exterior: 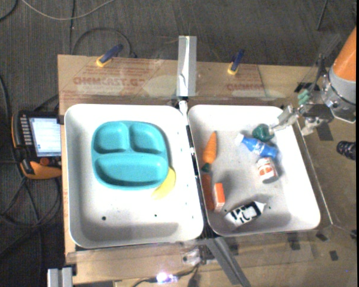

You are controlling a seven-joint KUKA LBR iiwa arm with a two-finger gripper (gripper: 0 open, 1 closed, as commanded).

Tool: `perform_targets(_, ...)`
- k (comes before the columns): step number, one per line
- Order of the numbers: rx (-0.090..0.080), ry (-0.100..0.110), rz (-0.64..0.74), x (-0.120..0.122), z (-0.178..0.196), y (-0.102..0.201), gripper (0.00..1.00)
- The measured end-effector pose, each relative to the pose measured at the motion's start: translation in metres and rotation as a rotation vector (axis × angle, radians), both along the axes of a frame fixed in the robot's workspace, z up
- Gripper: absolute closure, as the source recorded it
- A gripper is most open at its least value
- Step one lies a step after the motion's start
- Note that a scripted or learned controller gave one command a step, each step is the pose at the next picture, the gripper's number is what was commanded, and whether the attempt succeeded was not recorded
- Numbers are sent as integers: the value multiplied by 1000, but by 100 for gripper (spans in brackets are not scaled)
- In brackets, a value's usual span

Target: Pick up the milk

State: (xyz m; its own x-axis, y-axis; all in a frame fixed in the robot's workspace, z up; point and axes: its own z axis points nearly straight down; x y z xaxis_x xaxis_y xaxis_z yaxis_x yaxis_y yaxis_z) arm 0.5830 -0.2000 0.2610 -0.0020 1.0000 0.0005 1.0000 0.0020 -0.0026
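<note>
We are finding the claw (289, 117) hanging over the upper right corner of the right bin (308, 187), with the arm's orange band (349, 55) leaning in from the desk's right edge; we cannot tell whether it is apart or together, since it is reading as a small pale blur, and we are seeing nothing caught in it. Just beside it a teal item (261, 131) and a blue bottle (256, 145) are lying touching, and below them a white can with a red label (267, 169) is resting on its side. The milk (246, 211), as we are judging it, is the single black-and-white carton lying tipped over near the lower edge of the right bin, well apart from the claw, so the approach is looking not yet begun. Along that bin's left wall one carrot (210, 147) and one small orange box (219, 194) are lying end to end, with a small green piece (206, 168) between them. These things are looking scattered loosely, as if dropped in for picking. In the left bin (84, 214) one blue divided plate (130, 155) is sitting flat toward the upper part, and one banana (166, 185) is peeking out from under its lower right rim. Two bins, side by side, are taking up most of the desk (125, 76).
</note>
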Motion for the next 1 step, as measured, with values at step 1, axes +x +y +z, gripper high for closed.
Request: perform_targets(1,1,0,-53,0,-15,-2,0)
